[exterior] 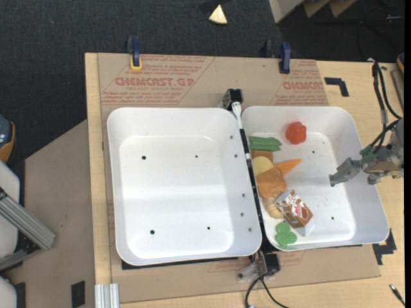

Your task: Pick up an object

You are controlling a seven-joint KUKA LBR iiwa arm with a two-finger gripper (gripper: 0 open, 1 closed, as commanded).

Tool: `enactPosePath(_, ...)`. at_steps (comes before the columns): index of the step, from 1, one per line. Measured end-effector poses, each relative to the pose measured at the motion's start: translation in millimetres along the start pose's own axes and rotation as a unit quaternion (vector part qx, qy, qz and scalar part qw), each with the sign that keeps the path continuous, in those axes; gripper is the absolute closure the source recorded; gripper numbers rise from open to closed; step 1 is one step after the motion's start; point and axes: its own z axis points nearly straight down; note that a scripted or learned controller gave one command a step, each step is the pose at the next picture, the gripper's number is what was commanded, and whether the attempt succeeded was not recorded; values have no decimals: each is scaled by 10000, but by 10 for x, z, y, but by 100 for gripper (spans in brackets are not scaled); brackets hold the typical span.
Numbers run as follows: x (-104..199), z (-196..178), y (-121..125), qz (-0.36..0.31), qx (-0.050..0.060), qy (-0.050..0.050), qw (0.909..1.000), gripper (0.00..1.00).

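The right white bin [359, 226] holds several toy foods. A red round piece [296, 132] lies near its back. Along its left wall lie a green pod [265, 144], a yellow lump [261, 165], an orange carrot [287, 165] and a tan bread-like piece [271, 183]. A brown and white packet [295, 210] and a small green piece [286, 237] lie nearer the front. My gripper [352, 163] hangs low over the right side of this bin, open, with nothing between its fingers. It is well right of the food pile.
The left white bin [128, 236] stands beside the right one on a brown board [96, 172] that is clamped at the back. Cables [385, 101] hang at the right edge. A black clip [232, 97] sits where the bins meet at the back.
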Motion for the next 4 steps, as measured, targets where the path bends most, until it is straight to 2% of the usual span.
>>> enactPosePath(1, 820, 1455, 612, -42, 7, 19, 10000, 0)
enactPosePath(2, 1201, 303, 1704, -44, -102, -9, 9999, 0)
enactPosePath(3, 790, 1146, 1801, -9, -14, -3, 10000, 0)
enactPosePath(4, 1474, 327, 1480, -33, -30, 11, 10000, 0)
